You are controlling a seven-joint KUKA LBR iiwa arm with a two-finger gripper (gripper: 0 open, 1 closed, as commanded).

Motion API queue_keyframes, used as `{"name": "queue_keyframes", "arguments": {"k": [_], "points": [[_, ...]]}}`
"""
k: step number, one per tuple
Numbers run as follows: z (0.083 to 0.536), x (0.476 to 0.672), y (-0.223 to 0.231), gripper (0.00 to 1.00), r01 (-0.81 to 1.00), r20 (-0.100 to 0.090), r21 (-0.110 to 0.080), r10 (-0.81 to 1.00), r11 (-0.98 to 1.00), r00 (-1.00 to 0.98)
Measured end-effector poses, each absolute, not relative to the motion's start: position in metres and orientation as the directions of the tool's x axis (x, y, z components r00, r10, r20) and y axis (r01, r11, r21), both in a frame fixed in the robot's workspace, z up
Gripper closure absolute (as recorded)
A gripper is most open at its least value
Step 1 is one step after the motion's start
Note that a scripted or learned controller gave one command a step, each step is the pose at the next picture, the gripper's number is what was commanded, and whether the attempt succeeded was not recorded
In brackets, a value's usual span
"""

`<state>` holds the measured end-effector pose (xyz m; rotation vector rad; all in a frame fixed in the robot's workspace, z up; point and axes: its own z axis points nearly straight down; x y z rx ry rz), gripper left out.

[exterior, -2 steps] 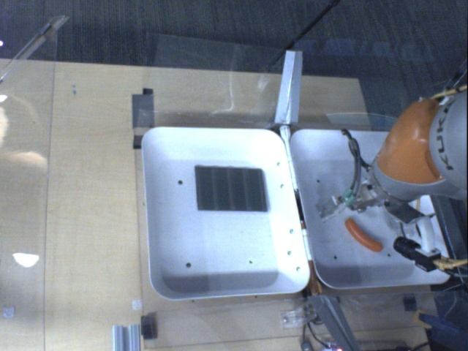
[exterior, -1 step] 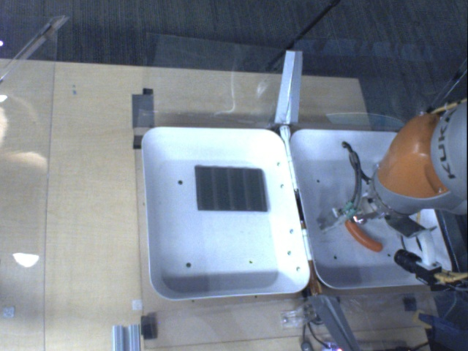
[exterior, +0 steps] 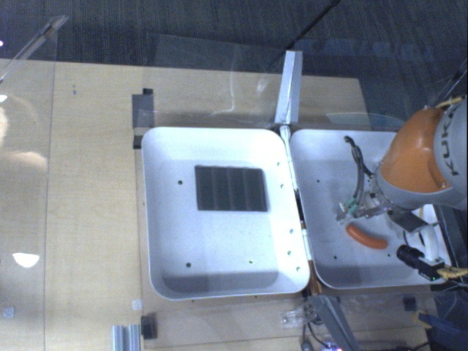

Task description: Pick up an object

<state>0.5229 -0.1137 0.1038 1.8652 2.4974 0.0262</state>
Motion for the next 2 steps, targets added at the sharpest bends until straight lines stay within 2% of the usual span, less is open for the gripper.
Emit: {"name": "queue_keyframes", "arguments": {"k": [1,2], "points": [[0.104,0.523,-0.114,0.0,0.958,-0.01,0.028,0.959,0.284,-0.284],[0.09,0.493,-0.173,0.0,0.966,-0.007,0.015,0.966,0.259,-0.259]]}}
